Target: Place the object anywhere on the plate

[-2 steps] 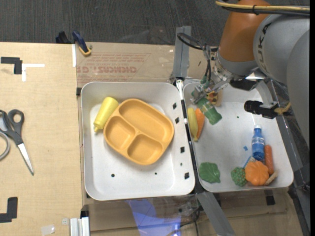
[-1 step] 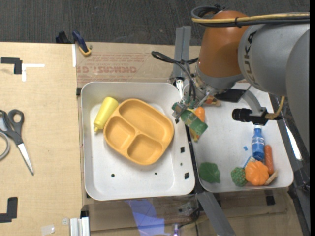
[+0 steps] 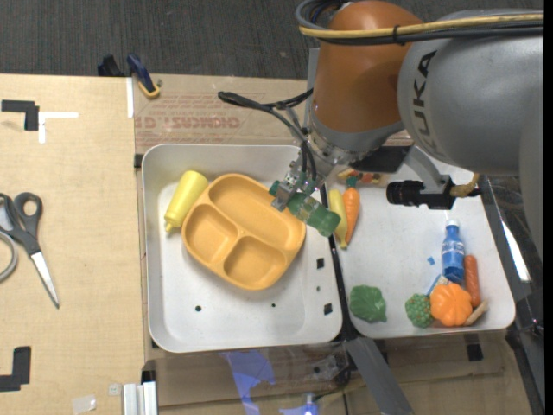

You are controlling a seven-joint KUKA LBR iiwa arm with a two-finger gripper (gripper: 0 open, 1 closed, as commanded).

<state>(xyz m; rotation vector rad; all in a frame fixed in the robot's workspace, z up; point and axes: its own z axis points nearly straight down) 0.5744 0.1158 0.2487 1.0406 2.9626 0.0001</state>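
Camera view, green object [image 3: 316, 214]: a translucent green piece, tilted, hanging over the right rim of the plate, partly above the wall between the two bins.
Plate [image 3: 244, 229]: orange, three compartments, lying at a slant in the left bin [image 3: 226, 327]; a yellow bottle [image 3: 183, 199] leans against its upper-left edge.
Jaws: the gripper [image 3: 294, 190] looks closed around the object's upper end, which I see pinched between the fingers; they touch nothing else that I can make out.
Risk: I'd worry that a release here lets the piece tip off the rim and drop beside the plate or onto the divider.
Cause: the object sits at the plate's edge, not over a compartment, and the hold is on one end only.
Neighbours: a carrot [image 3: 350, 209] lies just right of it in the right bin [image 3: 390, 266].
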